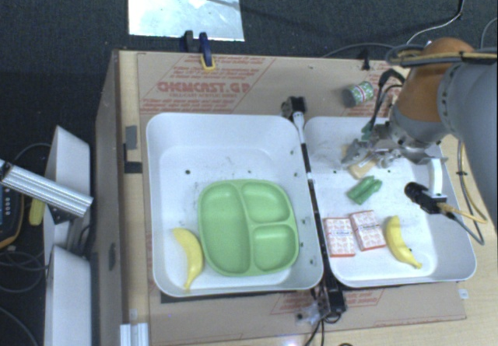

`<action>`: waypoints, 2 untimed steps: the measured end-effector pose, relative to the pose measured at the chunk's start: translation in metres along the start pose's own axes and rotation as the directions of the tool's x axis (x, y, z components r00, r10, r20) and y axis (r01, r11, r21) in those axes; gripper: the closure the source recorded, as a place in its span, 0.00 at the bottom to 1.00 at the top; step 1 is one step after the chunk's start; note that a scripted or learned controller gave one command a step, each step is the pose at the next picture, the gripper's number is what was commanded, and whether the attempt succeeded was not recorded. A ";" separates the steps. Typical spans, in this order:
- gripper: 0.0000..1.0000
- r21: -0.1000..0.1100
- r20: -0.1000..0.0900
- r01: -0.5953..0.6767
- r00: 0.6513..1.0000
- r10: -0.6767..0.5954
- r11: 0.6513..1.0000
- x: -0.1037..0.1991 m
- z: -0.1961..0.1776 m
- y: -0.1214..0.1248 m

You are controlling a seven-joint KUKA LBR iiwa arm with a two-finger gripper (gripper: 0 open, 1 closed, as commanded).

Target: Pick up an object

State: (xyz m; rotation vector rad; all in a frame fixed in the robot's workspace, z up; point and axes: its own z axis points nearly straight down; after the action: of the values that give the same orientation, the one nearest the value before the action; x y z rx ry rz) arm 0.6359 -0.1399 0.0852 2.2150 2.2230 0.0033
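My gripper (364, 153) is low over the far part of the right bin (459, 259), reaching in from the right. A small tan block (360, 170) lies just in front of it, touching or nearly touching the gripper. A green cylinder-like piece (363, 190) lies a little nearer the front. Two small red-and-white boxes (353, 232) sit side by side toward the front of the bin, with a yellow banana (401, 242) to their right.
The left bin (167, 134) holds a green divided plate (247, 225) and a second banana (189, 256) at its front left. A small green-and-white roll (359, 92) rests on the cardboard behind the right bin. A blue clamp (205, 47) stands at the bench's far edge.
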 end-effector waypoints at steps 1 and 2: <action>1.00 0.005 -0.002 0.001 1.000 -0.001 1.000 0.000 -0.010 -0.001; 1.00 0.000 -0.002 0.001 1.000 -0.001 1.000 0.075 -0.101 -0.044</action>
State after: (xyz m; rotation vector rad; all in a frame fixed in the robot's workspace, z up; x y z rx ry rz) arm 0.5914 -0.0652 0.1857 2.2141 2.2252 0.0056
